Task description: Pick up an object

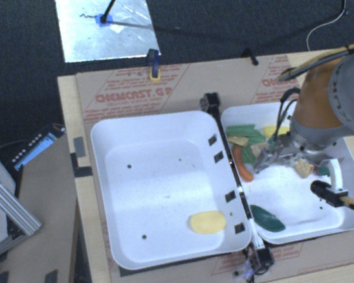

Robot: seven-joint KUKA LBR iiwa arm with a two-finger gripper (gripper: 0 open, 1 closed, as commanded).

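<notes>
The gripper (262,160) is reaching down in the right bin (300,225), centre-right of frame, beside an orange carrot-like piece (243,167). Its spread cannot be told. The piece is probably light, smooth plastic, best pinched across its middle.

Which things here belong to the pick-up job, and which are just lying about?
Job:
robot hand
orange elongated piece
green flat pieces
dark green oval piece
round yellow disc

Lying about:
yellow clamp
silver foil sheet
</notes>
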